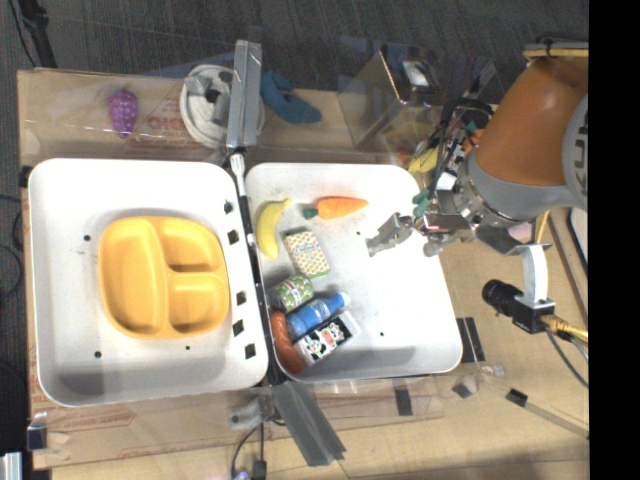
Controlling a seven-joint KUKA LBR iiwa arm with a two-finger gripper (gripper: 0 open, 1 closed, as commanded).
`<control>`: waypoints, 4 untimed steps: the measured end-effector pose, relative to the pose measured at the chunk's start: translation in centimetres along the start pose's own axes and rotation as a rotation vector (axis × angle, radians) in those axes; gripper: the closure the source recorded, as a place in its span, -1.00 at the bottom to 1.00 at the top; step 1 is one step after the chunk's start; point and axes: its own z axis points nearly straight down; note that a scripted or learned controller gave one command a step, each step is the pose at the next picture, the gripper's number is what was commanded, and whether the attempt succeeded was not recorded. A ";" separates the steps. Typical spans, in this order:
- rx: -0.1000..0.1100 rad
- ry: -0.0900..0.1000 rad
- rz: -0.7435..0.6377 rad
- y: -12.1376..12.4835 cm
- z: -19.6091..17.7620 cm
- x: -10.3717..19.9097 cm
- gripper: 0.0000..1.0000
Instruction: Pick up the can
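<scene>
The can point(294, 292) is small, with a green and white label. It lies at the left side of the right bin point(400, 318), between a patterned box point(307, 253) and a blue bottle point(316, 314). My gripper point(386, 236) hangs over the right bin's upper middle, to the right of the can and a little farther back, well apart from it. Nothing shows in the gripper. The arm's grey wrist and orange band point(535, 118) reach in over the bin's right rim.
The right bin also holds a banana point(268, 225), a carrot point(338, 207), a black-and-white carton point(326, 340) and a red item point(281, 334). A yellow divided tray point(165, 273) sits in the left bin point(60, 198). The bin floor under the gripper is bare.
</scene>
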 end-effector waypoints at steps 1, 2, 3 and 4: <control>0.002 0.000 -0.101 4.9 13.7 3.3 -1.00; 0.000 -0.001 -0.130 8.5 19.6 4.4 -1.00; 0.005 -0.001 -0.135 8.5 18.8 4.4 1.00; -0.003 -0.001 -0.085 14.6 2.5 7.8 1.00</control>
